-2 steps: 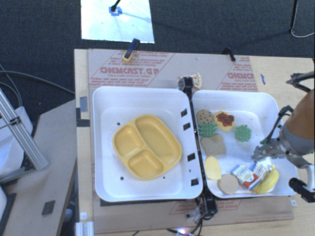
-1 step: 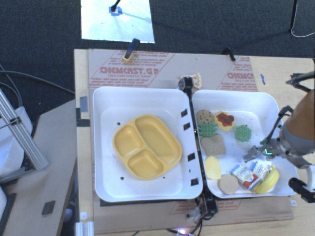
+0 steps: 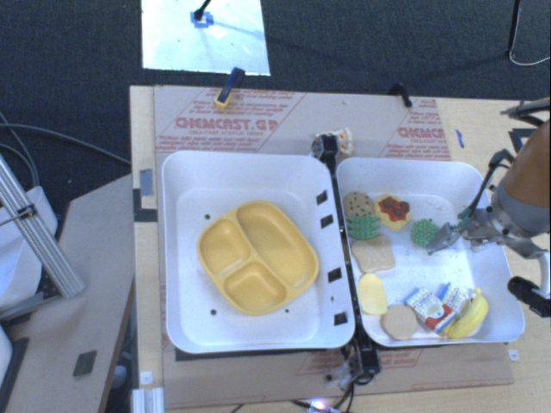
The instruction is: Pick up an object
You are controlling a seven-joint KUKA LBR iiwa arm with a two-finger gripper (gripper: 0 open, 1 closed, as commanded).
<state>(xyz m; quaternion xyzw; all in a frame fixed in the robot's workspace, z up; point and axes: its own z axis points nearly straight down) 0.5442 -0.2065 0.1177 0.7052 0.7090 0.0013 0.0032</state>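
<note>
The right bin (image 3: 448, 177) holds several toy foods: a brown cookie (image 3: 357, 204), a green waffle piece (image 3: 363, 226), a pizza slice with red topping (image 3: 393, 211), a green round piece (image 3: 423, 231), a tan bread slice (image 3: 374, 253), a pale yellow piece (image 3: 372, 293), a round brown biscuit (image 3: 399, 322), a striped packet (image 3: 430, 306) and a banana (image 3: 469, 317). My gripper (image 3: 444, 237) reaches in from the right, low over the bin, its tips just right of the green round piece. Nothing shows between the tips.
The left bin (image 3: 185, 188) holds a yellow divided tray (image 3: 256, 255). A black divider with clips (image 3: 337, 248) runs between the bins. The arm's orange band (image 3: 527, 179) hangs over the right bin's right edge. Cardboard (image 3: 284, 119) lies under both bins.
</note>
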